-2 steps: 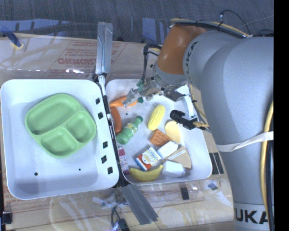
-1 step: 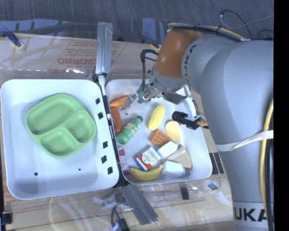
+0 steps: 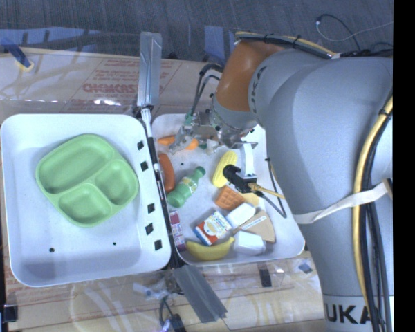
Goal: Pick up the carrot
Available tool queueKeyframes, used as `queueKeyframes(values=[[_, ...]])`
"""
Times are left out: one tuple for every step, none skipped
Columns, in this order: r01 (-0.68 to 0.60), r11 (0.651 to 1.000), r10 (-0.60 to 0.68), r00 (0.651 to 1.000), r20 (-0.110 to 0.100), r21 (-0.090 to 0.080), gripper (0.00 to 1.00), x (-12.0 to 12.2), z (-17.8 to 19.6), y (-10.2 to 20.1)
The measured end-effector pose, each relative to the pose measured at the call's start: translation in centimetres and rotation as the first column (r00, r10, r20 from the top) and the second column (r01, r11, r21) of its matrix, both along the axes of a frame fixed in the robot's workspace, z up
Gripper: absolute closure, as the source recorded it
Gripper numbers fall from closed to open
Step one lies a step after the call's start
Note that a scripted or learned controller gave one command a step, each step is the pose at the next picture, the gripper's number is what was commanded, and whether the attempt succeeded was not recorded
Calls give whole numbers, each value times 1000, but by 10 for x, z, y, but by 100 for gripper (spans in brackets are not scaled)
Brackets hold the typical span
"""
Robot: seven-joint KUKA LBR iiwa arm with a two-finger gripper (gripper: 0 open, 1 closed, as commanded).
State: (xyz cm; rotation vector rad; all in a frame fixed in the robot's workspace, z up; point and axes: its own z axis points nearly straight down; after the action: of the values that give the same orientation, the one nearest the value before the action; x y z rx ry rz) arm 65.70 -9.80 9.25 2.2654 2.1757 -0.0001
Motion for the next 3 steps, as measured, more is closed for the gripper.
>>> queueKeyframes(values=[[-259,966,259,966,0,-1,0,0,37,-18],[-355,935,355,935,-2,0,0,1,5,-8],[-355,935,355,935,-2,0,0,1,5,-8]])
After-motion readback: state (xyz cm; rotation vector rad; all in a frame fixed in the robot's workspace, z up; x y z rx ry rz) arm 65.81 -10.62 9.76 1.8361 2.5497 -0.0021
